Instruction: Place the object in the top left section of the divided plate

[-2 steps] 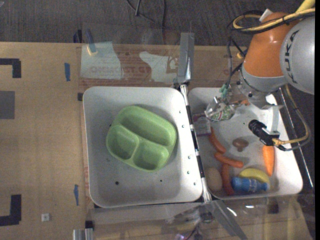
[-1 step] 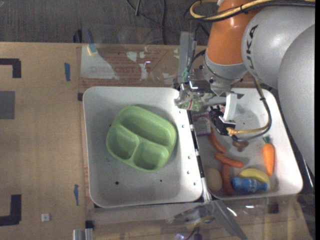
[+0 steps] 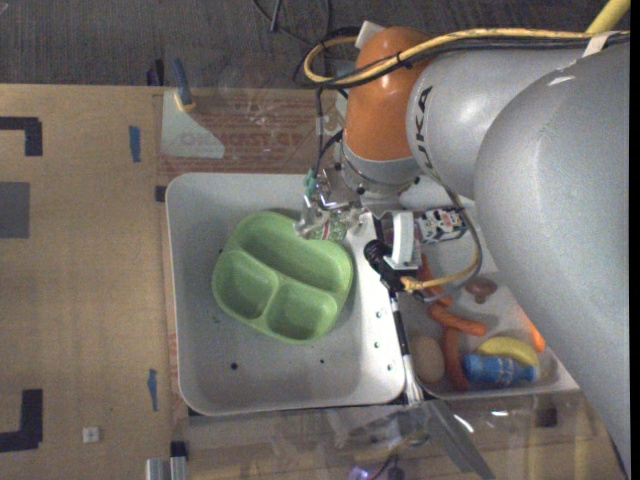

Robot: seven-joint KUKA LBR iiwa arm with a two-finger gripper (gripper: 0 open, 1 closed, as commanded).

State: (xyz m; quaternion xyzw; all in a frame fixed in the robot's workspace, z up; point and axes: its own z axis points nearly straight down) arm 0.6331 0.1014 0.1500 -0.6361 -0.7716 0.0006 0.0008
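With the gripper [image 3: 325, 213] hanging over the far rim of the green divided plate [image 3: 284, 278], I cannot tell whether it holds anything; the likely objects, light, smooth toy foods [image 3: 470, 343], lie well behind it.

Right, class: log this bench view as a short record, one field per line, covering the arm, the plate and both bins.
arm: grey KUKA arm, reaching in from the right
gripper: gripper over the plate's upper right edge
plate: green divided plate, in the left bin
right bin: right bin holds banana, egg, blue bottle, carrot
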